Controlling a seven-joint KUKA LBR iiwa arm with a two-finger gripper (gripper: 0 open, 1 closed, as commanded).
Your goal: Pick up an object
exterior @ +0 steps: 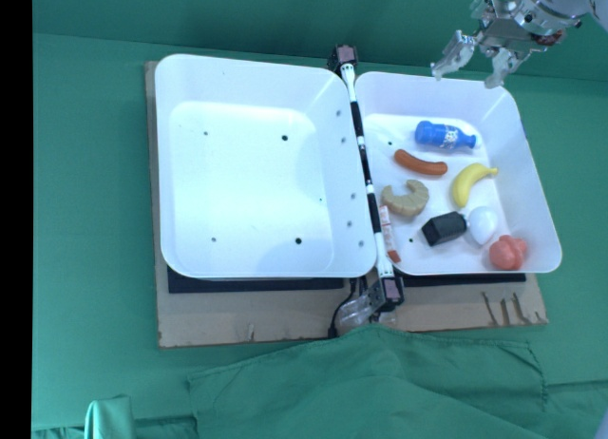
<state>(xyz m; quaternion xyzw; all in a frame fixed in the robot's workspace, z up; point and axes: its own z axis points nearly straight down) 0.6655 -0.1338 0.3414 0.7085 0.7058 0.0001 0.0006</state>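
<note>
Green-draped worktop (pixel 95 190), two white bins. Right bin (pixel 532 200): blue bottle (pixel 445 136), sausage (pixel 420 163), banana (pixel 472 181). Pincer (pixel 469 66) spread, empty, above far rim. Approach step; next, descend onto bottle.

The fingers (pixel 444 64) hang spread above the right bin's (pixel 532 190) far rim. Nearer than them lie bottle (pixel 445 136), sausage (pixel 420 163), banana (pixel 471 182), croissant (pixel 407 199), then box (pixel 444 228), egg (pixel 483 225) and fruit (pixel 507 252). Left bin (pixel 176 181) lies to their left.
</note>
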